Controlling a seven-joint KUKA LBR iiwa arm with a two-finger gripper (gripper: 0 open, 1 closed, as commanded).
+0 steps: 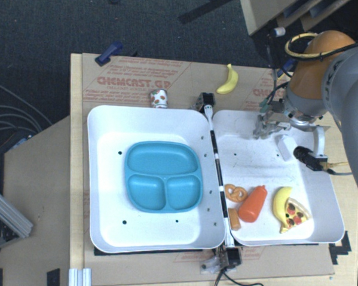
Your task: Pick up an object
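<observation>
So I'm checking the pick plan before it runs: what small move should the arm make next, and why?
Probably shift the gripper toward the near end of the right bin and over the orange bottle. It sits over the bin's far end, while the bottle, pretzel, banana and pizza slice lie clustered at the near end.

you see two white bins on a tan board printed with red lettering. the left one holds a light blue divided plate. in the right one lie a brown pretzel, an orange-red bottle, a yellow banana and a pizza slice dotted red. the arm is grey with an orange band.
</observation>
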